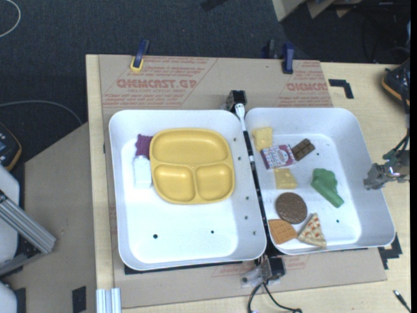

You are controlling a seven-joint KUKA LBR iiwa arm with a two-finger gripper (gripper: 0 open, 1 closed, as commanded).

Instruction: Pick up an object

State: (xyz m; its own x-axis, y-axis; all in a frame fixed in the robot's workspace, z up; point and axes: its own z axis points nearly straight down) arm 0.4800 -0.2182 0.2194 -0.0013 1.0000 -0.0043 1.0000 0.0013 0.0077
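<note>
White bins sit side by side on the surface (104,175): the left bin (182,246) holds a yellow tray (192,165) beside a purple item (143,144) and a white bottle (141,172). At centre right, the right bin (352,132) holds a green toy (327,186), brown disc (290,208), pizza slice (313,231), cracker (282,231), chocolate (303,149), wrapper (277,156) and cheese (263,137). At the right edge of the frame, the gripper (379,175) sits over that bin's rim, holding nothing visible; whether it is open or closed cannot be told.

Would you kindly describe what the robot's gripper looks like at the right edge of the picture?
The small grey metal gripper looks dull silver-grey, compact and blocky, with thin dark cables or rods rising from it toward the right edge. It is small and blurred, so no markings can be made out, and no orange band is visible here.
</note>
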